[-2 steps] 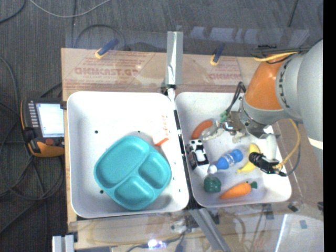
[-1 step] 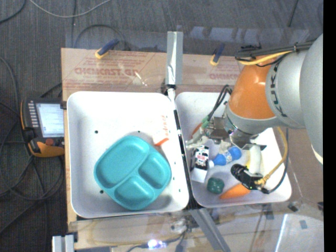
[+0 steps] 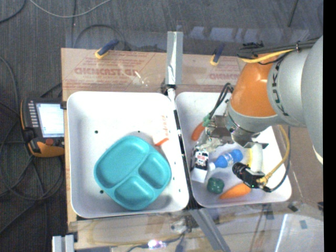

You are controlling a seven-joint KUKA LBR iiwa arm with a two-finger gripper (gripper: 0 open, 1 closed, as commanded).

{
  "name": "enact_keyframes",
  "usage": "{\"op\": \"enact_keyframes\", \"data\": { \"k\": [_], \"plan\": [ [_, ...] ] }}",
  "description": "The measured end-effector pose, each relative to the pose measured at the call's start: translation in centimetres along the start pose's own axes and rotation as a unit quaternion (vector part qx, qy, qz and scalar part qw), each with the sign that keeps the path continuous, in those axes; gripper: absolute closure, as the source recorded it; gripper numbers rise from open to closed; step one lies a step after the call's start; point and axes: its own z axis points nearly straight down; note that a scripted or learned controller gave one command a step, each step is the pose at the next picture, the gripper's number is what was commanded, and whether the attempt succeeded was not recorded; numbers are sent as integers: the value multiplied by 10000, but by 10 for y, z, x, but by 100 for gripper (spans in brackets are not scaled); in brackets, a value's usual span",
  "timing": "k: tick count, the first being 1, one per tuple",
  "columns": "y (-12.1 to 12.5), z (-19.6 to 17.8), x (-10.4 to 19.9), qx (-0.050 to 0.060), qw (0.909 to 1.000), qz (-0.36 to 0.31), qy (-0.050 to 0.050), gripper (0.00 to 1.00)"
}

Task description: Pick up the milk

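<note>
Milk: a small white carton (image 3: 200,160) with dark print on its face, lying in the right bin near that bin's left wall, towards the front.
Around the milk: a clear bottle with a blue cap (image 3: 227,158) lies just to its right, close enough that I cannot tell whether they touch; a dark green round thing (image 3: 214,185) sits just in front, and an orange carrot (image 3: 235,192) lies beyond that, near the front wall.
Further in the bin: a pale yellowish object (image 3: 255,156) lies right of the bottle, and another orange piece (image 3: 197,132) shows behind the milk, near the left wall.
Gripper: the gripper (image 3: 217,130) hangs over the middle of the right bin, just behind and to the right of the milk (its fingers are lost among the dark parts under the wrist, so how far apart they stand cannot be told, nor whether anything is between them).
Arm: grey, with the orange band (image 3: 254,94) above the wrist, reaching in from the right and covering much of the bin's back half.
Right bin: white and shallow (image 3: 283,193).
Left bin: white (image 3: 105,106), side by side with the right one; it holds a teal divided plate (image 3: 133,172) towards its front, and a small orange piece (image 3: 161,140) just behind the plate.
Bench: brown cardboard (image 3: 115,70) lies behind both bins.
</note>
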Motion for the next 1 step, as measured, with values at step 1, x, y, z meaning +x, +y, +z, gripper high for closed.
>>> {"op": "enact_keyframes", "data": {
  "k": [1],
  "plan": [
    [0,0,0,2,10000,0,-2,0]
  ]
}}
